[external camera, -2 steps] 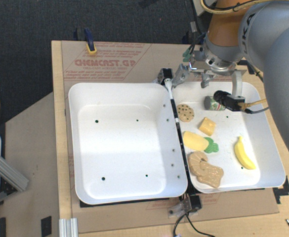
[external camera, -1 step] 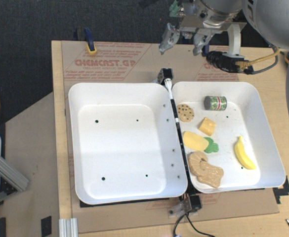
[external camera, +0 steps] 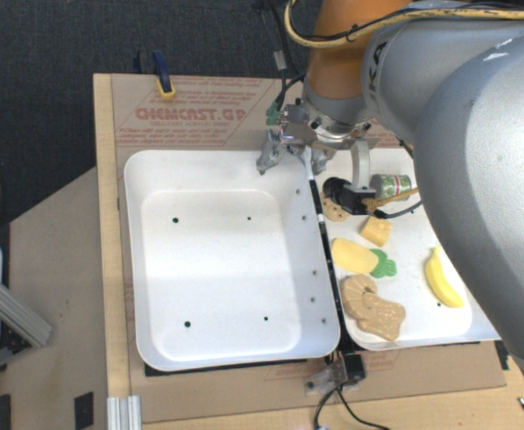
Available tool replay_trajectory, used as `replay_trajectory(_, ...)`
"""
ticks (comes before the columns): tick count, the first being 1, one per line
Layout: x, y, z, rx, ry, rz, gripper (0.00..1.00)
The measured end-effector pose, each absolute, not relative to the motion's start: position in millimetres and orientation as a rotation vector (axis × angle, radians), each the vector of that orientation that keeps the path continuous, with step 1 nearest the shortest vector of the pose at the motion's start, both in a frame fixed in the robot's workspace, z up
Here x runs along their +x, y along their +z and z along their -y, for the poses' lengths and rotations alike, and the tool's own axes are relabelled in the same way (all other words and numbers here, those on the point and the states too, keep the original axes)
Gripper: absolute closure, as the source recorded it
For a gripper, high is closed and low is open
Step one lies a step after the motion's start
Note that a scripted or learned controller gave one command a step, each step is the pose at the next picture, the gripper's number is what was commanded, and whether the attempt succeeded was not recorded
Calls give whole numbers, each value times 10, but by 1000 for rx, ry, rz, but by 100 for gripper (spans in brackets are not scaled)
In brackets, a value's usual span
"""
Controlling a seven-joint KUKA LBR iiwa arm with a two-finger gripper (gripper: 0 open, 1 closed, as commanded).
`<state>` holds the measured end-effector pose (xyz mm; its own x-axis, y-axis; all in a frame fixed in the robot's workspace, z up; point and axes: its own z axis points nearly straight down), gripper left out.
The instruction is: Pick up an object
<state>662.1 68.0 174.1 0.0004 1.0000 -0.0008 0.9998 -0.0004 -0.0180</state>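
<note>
Hovering at upper centre, your gripper (external camera: 290,153) hangs with fingers apart and nothing between them, above the bins' shared far edge. Your likeliest pick, the banana (external camera: 444,280), lies at right in the right bin (external camera: 423,337); it looks light, smooth and stiff, so grasp across its middle.

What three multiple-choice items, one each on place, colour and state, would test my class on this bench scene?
1. Where does the banana lie?
A. left bin
B. right bin
C. on the board

2. What colour is the band above the wrist?
A. orange
B. blue
C. green

3. What is between the pincer fingers?
A. the can
B. the banana
C. nothing

Key: 1 B, it rests in the right bin near the arm. 2 A, the band is orange. 3 C, the fingers hang spread over the bins' far edge, and the can lies apart.
</note>
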Motion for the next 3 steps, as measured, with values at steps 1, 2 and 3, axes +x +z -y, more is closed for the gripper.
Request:
replay_trajectory(1, 6673, 3724, -1718, -2215, -33, 2240, 0)
replay_trajectory(2, 6615, 1909, -2271, -2208, 24, 2218, 0)
replay_trajectory(3, 6665, 2140, -2255, -2219, -3, 2225, 100)
